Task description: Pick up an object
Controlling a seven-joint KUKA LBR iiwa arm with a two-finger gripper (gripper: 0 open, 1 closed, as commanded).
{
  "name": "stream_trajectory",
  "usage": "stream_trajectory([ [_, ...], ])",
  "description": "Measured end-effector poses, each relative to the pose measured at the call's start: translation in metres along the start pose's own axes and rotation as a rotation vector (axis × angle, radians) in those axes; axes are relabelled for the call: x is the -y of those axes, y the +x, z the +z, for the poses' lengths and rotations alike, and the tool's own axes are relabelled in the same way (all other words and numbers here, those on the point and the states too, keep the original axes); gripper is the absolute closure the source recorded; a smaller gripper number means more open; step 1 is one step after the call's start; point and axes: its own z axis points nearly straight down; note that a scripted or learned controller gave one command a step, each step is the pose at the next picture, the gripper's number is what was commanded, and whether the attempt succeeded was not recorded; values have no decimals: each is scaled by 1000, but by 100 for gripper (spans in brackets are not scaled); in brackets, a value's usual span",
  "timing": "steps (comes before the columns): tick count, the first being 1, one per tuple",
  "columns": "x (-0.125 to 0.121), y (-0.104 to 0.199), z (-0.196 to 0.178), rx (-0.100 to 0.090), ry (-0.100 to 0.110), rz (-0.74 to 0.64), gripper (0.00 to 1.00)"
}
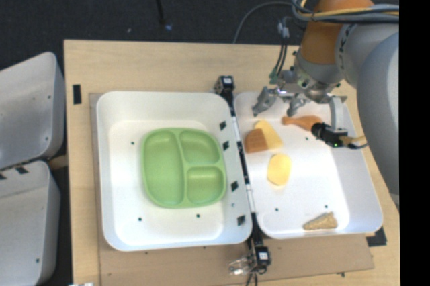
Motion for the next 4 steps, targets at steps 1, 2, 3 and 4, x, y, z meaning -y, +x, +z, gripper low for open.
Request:
stream_trajectory([
  [1,1,-1,55,0,0,2,0],
  [2,-1,-2,43,0,-4,3,100],
  [3,-6,-1,-19,0,-10,-4,100],
  [4,1,2,-75,0,-10,-3,100],
])
